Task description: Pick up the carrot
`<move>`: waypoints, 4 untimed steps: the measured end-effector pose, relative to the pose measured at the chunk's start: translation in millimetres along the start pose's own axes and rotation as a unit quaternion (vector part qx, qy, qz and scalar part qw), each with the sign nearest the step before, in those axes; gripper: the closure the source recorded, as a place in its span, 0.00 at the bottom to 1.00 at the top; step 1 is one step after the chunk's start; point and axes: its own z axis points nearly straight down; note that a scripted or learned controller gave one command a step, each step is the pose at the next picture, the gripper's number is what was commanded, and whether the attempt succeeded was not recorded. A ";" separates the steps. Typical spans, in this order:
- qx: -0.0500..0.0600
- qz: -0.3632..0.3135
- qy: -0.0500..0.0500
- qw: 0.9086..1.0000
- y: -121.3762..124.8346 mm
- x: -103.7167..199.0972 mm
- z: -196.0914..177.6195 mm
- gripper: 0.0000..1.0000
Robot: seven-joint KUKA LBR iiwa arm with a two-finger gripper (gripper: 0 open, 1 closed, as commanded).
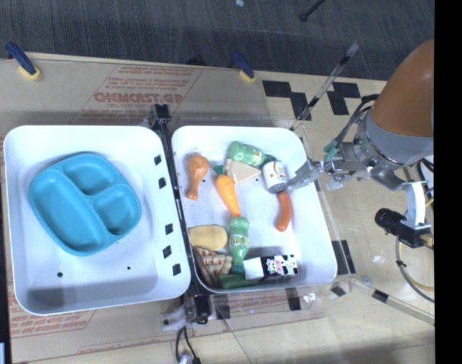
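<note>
**Op:** The tapered orange plastic carrot (228,194) lies mid right bin (315,226), tip pointing to the green-topped end. It looks light, stiff, slick; I'd pinch its thick middle.

**Spotter:** Room?

**Op:** Tight: beige wedge (244,173) touching, drumstick (195,173) beside. Gripper (295,179) hovers over the red sausage (283,211); finger state I cannot tell.

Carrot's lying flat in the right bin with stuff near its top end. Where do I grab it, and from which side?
Grip the carrot at mid-body, coming straight down from above, fingers across its width. It lies flat, its long axis running diagonally. The wedge-shaped piece crowds its upper end and the green bottle sits near its lower tip, so the middle looks freest.
</note>
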 end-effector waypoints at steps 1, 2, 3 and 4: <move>0.006 -0.066 0.001 0.998 17.1 49.7 138.4 0.00; 0.001 -0.026 0.000 1.000 70.1 97.2 192.3 0.00; 0.001 -0.030 -0.001 1.000 71.2 95.5 180.4 1.00; -0.002 0.004 -0.002 1.000 61.1 101.6 147.6 1.00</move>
